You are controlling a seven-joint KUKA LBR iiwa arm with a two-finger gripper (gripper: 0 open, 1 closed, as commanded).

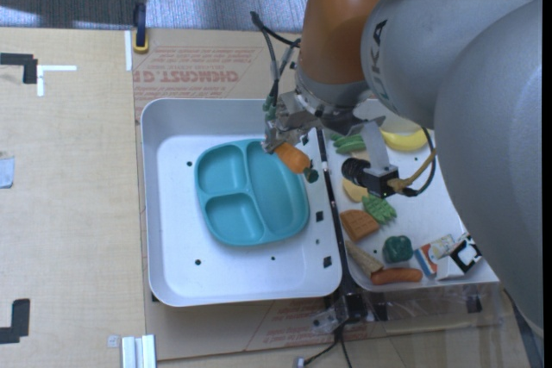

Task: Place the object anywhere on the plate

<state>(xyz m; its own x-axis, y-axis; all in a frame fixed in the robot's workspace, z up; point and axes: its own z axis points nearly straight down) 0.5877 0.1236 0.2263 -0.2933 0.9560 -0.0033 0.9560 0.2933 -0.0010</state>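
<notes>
Gripper [283,136] hangs over the upper right rim of the plate [252,194], at the inner edge of the left bin [172,211]. How far the pincer stands open cannot be told from this slanted overhead view, since the wrist and cabling cover the tips. A small orange object [294,158] sits directly below and to the right of the gripper, at the plate's upper right edge; whether it is clamped, or merely lying on the rim, cannot be told.

The plate is teal, with 3 compartments, and lies tilted in the middle of the left bin. The arm [431,56] enters from the right, its orange band [338,21] above the wrist, and covers much of the right bin [448,211].

The right bin carries a scatter of small items: a yellow piece [404,139] near its upper edge, a green piece [349,142] just beside the gripper's cabling, a leafy green piece [379,208], a brown wedge [359,225], a dark green round piece [397,248], a red-orange sausage-shaped piece [397,276] and a small carton [444,250] at the lower right.

Both bins rest on a cardboard sheet [198,69] on the wooden bench [65,185].
</notes>
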